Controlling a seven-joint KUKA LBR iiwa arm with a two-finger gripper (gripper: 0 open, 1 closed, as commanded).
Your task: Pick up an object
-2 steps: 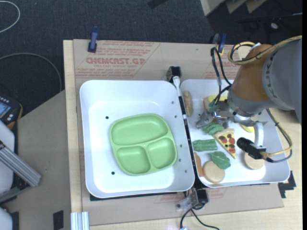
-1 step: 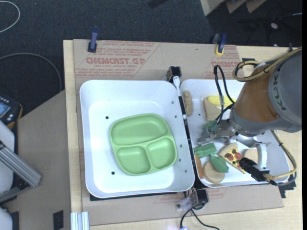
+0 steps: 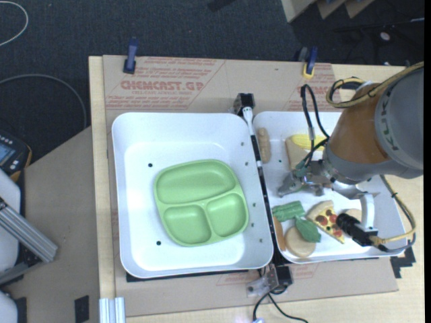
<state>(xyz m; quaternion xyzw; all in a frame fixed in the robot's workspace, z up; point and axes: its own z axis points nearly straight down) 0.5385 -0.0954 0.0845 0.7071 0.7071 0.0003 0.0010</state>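
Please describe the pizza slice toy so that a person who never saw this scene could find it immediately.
Look in the right white bin, the one under the grey and orange arm. Near its front edge lies the pizza slice, just right of the green toy and the tan round piece. It alone is a pale wedge with red dots.

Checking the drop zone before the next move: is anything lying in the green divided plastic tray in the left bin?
No, the green divided plastic tray has all three of its compartments bare in the camera view.

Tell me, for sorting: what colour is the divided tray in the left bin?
Light green tray, seen best in the camera view.
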